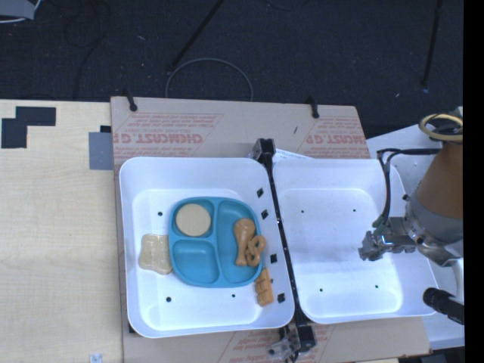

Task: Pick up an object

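From above, two shallow white bins of smooth moulded plastic with rounded corners are seen side by side on a brown cardboard sheet [227,131]. In the left bin [144,312] a glossy blue compartment plate [198,267] is laid flat. A round tan disc [192,219] is held in its upper left compartment, and a knobbly brown pretzel-like piece [248,242] in its right compartment. A pale, rough-edged slice like toast [156,253] is placed just beside the plate's left edge on the bin floor, and a small orange-brown ridged piece [263,286] lies at the plate's lower right corner, near the dividing wall between the bins.

The right bin [333,308] offers a bare white floor. The gripper [372,246], metallic and angular, is seen over the right part of that floor, near the far right wall, well apart from all the objects. Whether it is parted or closed cannot be told; nothing is seen between them.
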`<state>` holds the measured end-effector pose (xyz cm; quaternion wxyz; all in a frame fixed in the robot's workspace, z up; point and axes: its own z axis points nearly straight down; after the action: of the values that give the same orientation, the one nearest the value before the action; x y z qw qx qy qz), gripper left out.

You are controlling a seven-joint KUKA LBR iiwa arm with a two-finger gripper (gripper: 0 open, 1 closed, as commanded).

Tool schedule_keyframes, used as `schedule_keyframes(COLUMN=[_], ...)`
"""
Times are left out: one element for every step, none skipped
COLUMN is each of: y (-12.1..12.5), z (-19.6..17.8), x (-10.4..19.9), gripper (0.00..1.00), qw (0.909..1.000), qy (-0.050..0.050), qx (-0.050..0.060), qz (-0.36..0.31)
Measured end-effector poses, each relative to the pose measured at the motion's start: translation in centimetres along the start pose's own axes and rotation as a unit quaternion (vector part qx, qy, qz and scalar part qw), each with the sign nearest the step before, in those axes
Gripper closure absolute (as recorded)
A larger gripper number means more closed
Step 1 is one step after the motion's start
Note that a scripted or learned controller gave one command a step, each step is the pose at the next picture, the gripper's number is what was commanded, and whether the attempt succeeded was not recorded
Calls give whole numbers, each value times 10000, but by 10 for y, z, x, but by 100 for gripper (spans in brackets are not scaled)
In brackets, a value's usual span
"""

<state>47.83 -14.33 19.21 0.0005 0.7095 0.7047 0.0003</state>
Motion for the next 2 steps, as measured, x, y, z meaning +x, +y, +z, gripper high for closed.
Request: schedule_keyframes(y=[1, 20], z=[-26, -16], x=[-1, 43], gripper=[100, 100], qw=[10000, 10000], qy=[1, 9], qx=[4, 20], qz=[-45, -49])
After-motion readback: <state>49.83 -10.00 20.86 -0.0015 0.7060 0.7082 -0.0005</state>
